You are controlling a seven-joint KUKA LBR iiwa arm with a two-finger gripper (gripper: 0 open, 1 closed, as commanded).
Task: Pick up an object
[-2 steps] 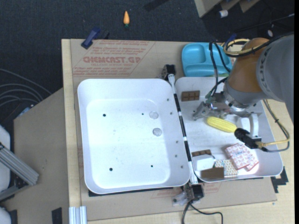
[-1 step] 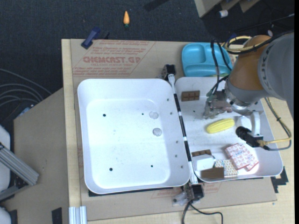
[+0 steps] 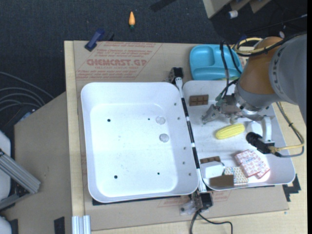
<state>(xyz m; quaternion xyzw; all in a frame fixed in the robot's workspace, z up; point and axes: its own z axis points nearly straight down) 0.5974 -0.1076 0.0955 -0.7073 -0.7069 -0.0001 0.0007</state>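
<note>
Currently the arm is reaching into the right bin (image 3: 285, 172) from the right, and the hand (image 3: 218, 112) is sitting low over the bin floor, just above and left of the yellow corn cob (image 3: 229, 130). Its fingers (image 3: 208, 117) are looking splayed apart, with nothing showing between them, so nothing is being held. The corn cob is lying near the bin's middle, tilted, and looks like the nearest target. Main risk, as a judgement: the hand is sitting off to one side of the cob, so closing here is likely grabbing air or clipping one end and rolling the rounded cob away. A second risk is the fingers scraping the bin floor if the descent is going too deep. The brown block (image 3: 198, 100) is lying near the bin's far wall, well clear of the cob. The patterned packet (image 3: 251, 163) and the small pieces near the front corner (image 3: 222, 175) are crowding together, so a try there is risking a double pick. The left bin (image 3: 92, 94) is carrying two small discs (image 3: 162, 129).
</note>
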